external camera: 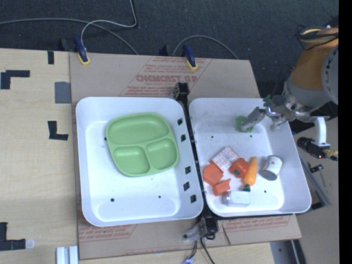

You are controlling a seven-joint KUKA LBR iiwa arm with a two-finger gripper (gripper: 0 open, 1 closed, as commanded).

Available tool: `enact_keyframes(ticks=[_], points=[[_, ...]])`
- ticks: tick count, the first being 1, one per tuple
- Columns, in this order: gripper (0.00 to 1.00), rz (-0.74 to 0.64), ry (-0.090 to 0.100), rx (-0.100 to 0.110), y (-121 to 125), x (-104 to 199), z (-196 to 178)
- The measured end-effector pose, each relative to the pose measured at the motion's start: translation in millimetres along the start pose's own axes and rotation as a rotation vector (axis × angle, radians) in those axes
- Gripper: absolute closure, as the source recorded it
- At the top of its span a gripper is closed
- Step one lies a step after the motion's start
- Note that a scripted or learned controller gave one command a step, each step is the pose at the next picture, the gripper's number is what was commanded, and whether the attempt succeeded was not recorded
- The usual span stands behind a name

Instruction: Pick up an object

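The green object (244, 124) sits in the upper part of the right bin (286, 164), and it looks to be the thing the arm is after. In the camera view the gripper (253, 120) reaches in from the right, slanted down, its tip right at this green piece. One grey finger (254, 116) lies across it; whether the jaws are apart or clamped I cannot tell, and the view does not settle whether the piece is between them.

Further down the same bin lies a cluster, well apart from the gripper — a checked card (224, 157), orange blocks (212, 174), a carrot (251, 170), a small grey cup (269, 168) and a white piece (237, 198). The left bin (93, 164) holds a green divided plate (142, 143).

My reading is that this is the grasp step. Next comes a firm close on the green piece, then a straight lift to show whether it comes along.
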State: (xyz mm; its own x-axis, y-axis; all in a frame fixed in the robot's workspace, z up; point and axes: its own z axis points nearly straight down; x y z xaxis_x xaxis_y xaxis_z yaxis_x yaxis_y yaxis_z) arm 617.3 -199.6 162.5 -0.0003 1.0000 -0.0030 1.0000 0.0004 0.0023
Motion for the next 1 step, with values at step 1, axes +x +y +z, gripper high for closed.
enact_keyframes(ticks=[1], points=[[0.00,-0.002,0.001,-0.003,50.7,28.5,75.7]])
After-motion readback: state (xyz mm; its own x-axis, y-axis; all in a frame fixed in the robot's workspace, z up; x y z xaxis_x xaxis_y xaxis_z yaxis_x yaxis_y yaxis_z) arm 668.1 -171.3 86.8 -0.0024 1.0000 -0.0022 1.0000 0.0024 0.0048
